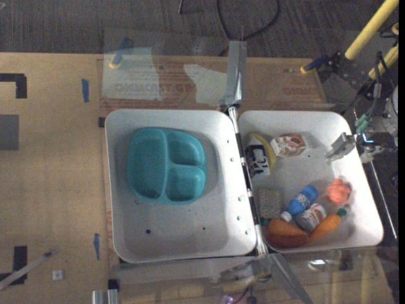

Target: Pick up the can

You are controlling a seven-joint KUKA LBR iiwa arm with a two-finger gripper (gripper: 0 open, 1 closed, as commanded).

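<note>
The can (311, 217), silver with a reddish label, lies in the front part of the right bin (297, 122). It is wedged between a blue bottle (301, 201) on its left and a carrot (327, 225) on its right. My gripper (342, 147) hangs over the right side of this bin, near the back, well behind the can and apart from it. Nothing shows between the gripper and the can except a pinkish round fruit (340, 191).
The right bin also holds a banana (264, 147), a small carton (290, 145), a black-and-white packet (256, 161), a grey sponge (269, 202) and an orange vegetable (286, 228). A teal divided plate (166, 165) lies in the left bin (190, 233).
</note>
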